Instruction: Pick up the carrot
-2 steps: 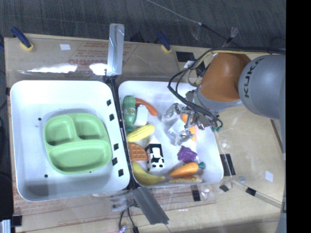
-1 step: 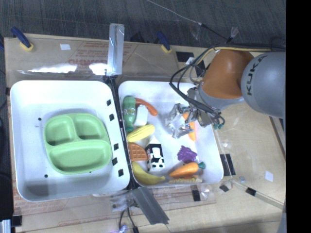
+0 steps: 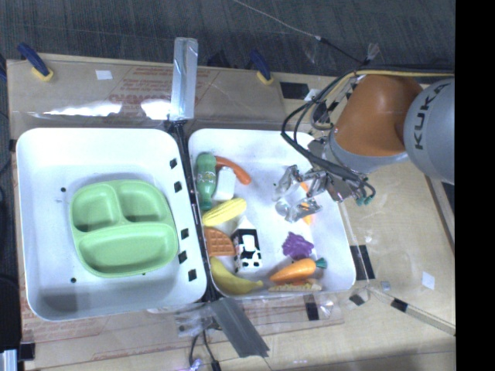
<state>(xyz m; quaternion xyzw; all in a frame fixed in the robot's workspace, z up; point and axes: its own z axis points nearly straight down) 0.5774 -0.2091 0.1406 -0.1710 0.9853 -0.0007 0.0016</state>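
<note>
Nearest me, the carrot (image 3: 295,270) lies against the front wall of the right bin (image 3: 340,238), just beside a purple toy (image 3: 297,246) and a banana (image 3: 234,280); the toys look heaped together, crowding any approach. Farther in, the gripper (image 3: 298,193) hangs low over the bin's middle, well short of the carrot (I cannot tell whether its fingers are spread or closed). Beyond, the arm (image 3: 379,118) bends in from the right, wrist angled downward.

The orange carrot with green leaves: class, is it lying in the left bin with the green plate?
No, the orange carrot with green leaves lies in the right white bin, near its front edge beside the purple toy.
</note>
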